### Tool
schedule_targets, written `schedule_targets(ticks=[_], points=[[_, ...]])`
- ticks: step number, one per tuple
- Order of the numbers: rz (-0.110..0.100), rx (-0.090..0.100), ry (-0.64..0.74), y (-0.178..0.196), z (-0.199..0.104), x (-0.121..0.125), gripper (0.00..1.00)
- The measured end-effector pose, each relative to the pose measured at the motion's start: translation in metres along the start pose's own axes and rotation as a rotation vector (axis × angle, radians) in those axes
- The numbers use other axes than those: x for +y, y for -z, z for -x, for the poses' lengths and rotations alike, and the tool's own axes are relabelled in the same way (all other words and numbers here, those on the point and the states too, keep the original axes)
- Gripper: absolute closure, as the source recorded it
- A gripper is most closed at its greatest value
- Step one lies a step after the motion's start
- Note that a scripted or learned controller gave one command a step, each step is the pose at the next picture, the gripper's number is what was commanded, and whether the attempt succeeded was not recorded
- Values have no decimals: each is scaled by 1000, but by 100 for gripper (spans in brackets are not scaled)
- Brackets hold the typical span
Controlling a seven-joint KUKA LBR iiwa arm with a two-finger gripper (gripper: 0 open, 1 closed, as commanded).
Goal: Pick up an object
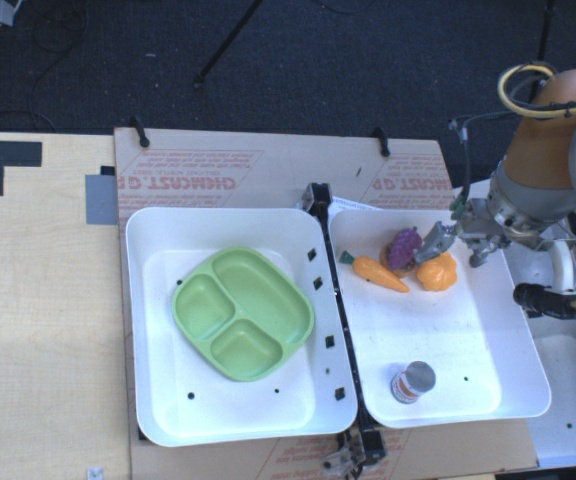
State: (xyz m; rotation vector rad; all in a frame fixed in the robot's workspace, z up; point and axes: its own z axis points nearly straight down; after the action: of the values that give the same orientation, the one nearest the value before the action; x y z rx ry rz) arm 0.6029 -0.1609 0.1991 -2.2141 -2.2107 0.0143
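The tool [442, 242] hangs low over the far end of the right bin [513, 393], its tip down among a small cluster of toy food; I cannot tell its state, and nothing is visibly caught in it.

The likeliest target is the orange piece [438, 272], touching or just beside the tool's tip; it looks like light, hollow moulded plastic, stiff but smooth and rounded, so I judge it would slip out unless taken squarely across its widest part. The purple piece [402, 249], just to its left, has a bumpier surface that should hold better, again across its middle. The toy carrot [380, 273] lies flat, pointing its green end at the divider; it is best taken across the thick half of its body, not the taper. The small can [412, 381] stands well apart near the front edge (probably the heaviest thing here, and rigid); its round sides are the place to take it.

Counted: two white bins; one green divided plate [243, 313], with three compartments, in the left bin [158, 230]; four loose things in the right one.
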Motion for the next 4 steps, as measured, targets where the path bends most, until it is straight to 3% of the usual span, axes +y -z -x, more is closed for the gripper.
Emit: schedule_targets(ticks=[1,3,4], points=[[13,-2,2,8,0,3,0],[8,-1,1,-108,-3,-1,0],[11,-1,-1,-112,-3,-2,0]])
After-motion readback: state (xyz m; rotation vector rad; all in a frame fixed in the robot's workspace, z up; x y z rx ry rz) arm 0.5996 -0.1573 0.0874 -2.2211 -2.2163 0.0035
